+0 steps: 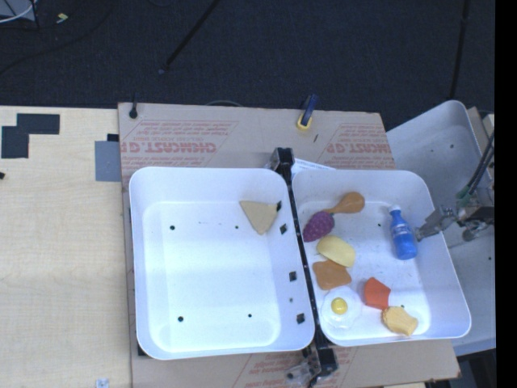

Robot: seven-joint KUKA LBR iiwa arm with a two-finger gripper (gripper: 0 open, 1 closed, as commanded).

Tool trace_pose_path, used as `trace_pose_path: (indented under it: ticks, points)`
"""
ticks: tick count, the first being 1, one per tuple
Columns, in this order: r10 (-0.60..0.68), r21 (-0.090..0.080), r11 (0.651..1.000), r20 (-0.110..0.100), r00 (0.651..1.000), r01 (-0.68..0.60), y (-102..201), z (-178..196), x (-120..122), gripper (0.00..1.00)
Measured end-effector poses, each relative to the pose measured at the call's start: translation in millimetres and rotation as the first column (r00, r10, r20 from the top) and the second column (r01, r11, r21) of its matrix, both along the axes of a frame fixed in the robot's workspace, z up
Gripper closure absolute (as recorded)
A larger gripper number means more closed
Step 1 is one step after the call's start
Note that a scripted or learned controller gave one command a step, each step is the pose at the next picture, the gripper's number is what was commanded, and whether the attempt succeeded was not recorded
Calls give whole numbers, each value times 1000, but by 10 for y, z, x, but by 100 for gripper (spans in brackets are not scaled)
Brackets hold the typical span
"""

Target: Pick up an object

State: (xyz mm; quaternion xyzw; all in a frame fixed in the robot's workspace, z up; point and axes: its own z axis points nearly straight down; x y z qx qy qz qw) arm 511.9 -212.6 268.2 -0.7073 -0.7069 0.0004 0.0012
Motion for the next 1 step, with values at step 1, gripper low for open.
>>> trace_pose_path:
  ticks: [1]
  points:
    - [2, 7, 1000, -14, 1000, -2, 260, -1393, -340, 0]
